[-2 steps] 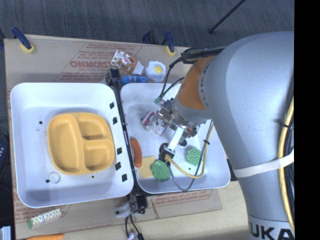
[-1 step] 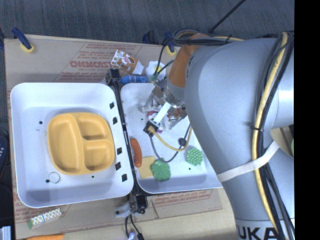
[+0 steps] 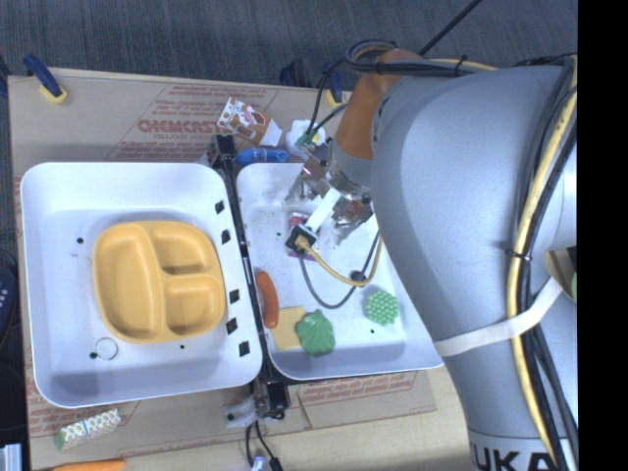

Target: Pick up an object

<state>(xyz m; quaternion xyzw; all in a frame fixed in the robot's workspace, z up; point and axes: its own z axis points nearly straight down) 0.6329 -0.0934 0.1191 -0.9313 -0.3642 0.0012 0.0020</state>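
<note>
Arm [image 3: 461, 214] in from right, gripper [image 3: 324, 192] over top end of R bin [image 3: 420, 354]; open or closed, can't tell. Low in R bin: sausage [image 3: 267, 300] by left wall, slice [image 3: 285, 336] touching leaf [image 3: 315, 332], ball [image 3: 382, 307] nearby. Tray [image 3: 157, 281] in L bin [image 3: 44, 253].

Yellow tray [image 3: 157, 281] fills left bin's [image 3: 59, 204] middle, green leafy piece [image 3: 315, 332] blocks right bin's [image 3: 263, 214] near end, arm [image 3: 461, 194] overhangs
</note>
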